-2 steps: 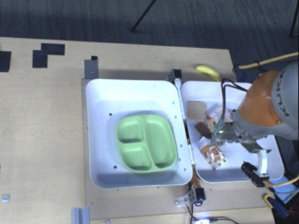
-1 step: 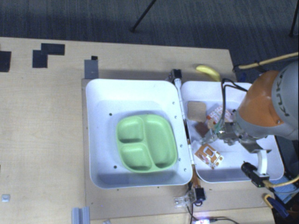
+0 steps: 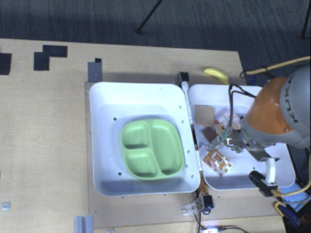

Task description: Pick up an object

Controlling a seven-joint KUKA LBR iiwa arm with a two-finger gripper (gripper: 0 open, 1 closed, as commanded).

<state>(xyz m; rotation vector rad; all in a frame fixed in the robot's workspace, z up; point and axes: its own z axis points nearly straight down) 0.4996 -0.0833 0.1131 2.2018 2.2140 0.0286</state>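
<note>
We look down at a slant on a pale wooden worktop (image 3: 43, 144) that carries two shallow white bins side by side. We take the left bin (image 3: 104, 106) as our landmark. Inside it, near its middle, lies a light green tray (image 3: 153, 148) with three compartments, flat on the bin floor. Touching the landmark's right wall is the right bin (image 3: 282, 176), and there the small things are gathered. Closest to the landmark, near the front of the right bin, lies a small packet with an orange and white pattern (image 3: 216, 161). Farther from the landmark and toward the back lies a red and white wrapped item (image 3: 226, 117), and between it and the landmark sits a tan square piece (image 3: 204, 113) with a small dark brown thing (image 3: 209, 133) just in front of it. The grey arm with its orange band (image 3: 266, 110) reaches over the right bin from the side far from the landmark, and its claw (image 3: 227, 140) hangs low above the bin floor, just behind the patterned packet. We cannot tell whether the claw is released or clenched, and we see nothing between its tips. Behind the right bin, on the worktop, lies a yellow banana-shaped thing (image 3: 216, 74).
</note>
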